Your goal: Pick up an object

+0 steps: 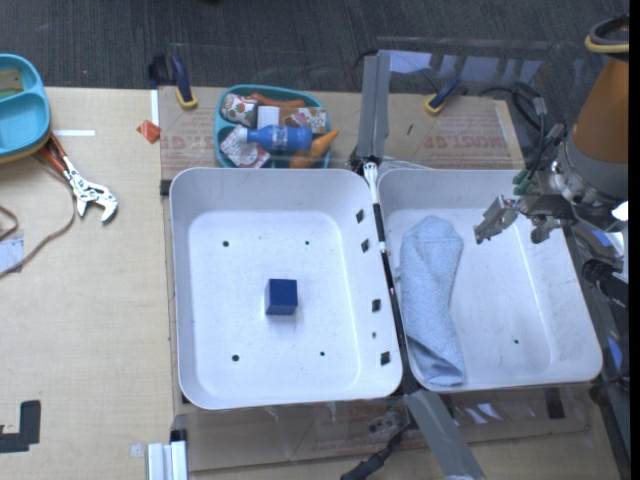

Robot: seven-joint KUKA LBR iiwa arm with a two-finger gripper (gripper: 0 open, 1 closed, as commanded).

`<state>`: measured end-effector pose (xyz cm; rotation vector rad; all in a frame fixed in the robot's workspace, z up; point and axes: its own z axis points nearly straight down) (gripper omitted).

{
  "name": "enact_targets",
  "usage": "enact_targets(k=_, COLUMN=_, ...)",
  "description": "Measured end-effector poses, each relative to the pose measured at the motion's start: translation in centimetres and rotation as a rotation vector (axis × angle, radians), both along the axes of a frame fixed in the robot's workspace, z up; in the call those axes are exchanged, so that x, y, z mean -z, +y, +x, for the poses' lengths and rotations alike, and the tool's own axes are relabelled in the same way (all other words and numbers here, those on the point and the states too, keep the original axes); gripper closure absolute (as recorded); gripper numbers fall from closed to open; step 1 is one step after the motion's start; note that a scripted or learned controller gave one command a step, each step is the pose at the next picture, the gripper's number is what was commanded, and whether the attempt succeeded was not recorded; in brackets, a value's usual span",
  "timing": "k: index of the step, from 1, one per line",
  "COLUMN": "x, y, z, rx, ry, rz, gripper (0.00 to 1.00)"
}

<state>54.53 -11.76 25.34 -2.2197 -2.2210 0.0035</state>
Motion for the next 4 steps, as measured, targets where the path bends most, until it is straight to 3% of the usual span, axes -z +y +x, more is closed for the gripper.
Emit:
enact_targets(k=1, x=-3.5, y=-3.2, z=-3.1, rx=0.378, ry=-0.001, rz=-0.002, gripper=0.00)
enact_targets(k=2, x=3.3, y=8.5, z=-2.3, rx=0.316, ry=0.002, rz=-0.002, gripper=0.00)
enact_targets(k=3, x=6.1, y=-0.7, z=2.3, rx=0.251, ry=0.000, rz=-0.002, gripper=0.00)
enact_targets(k=4, x=1.8, y=-8.9, z=1.1, rx=0.278, ry=-0.002, rz=-0.002, gripper=0.00)
